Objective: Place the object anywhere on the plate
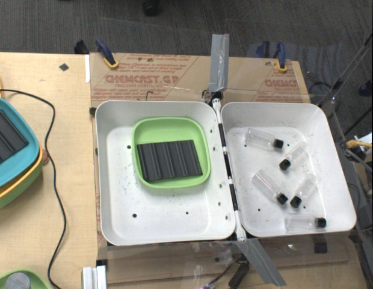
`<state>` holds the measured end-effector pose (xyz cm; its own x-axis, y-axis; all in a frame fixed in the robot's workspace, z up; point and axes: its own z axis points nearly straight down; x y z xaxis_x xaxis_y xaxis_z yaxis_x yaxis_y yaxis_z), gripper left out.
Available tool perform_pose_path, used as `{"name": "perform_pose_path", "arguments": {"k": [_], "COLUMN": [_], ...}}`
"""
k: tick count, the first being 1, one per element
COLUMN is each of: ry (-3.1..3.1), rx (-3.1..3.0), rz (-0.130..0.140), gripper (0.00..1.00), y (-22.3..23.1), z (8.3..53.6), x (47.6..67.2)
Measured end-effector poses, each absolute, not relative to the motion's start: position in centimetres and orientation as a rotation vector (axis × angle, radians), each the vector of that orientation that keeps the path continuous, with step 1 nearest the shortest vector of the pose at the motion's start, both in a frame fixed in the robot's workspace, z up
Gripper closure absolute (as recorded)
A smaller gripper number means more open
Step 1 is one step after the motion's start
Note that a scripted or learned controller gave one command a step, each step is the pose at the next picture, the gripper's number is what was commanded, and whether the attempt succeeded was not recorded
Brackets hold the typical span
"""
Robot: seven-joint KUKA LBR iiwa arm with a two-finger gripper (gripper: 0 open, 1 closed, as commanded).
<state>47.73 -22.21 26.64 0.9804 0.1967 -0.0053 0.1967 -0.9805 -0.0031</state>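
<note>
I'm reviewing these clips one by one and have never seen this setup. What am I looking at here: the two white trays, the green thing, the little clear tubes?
One fixed camera looks down at a slant on a bench. Two shallow white bins sit side by side. The left bin holds a green plate with a dark ribbed pad lying on it. The right bin holds five small clear vials with black caps, scattered and lying on their sides. These are the objects a robot arm is meant to move onto the plate. None is on the plate yet. At the far left are stacked coloured trays and a black cable.
</note>
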Motion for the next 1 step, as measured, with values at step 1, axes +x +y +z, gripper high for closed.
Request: {"name": "perform_pose_path", "arguments": {"k": [1], "ry": [-0.31], "rx": [-3.124], "rz": [0.01], "gripper": [0.0], "y": [-22.2], "z": [25.96], "x": [47.72]}}
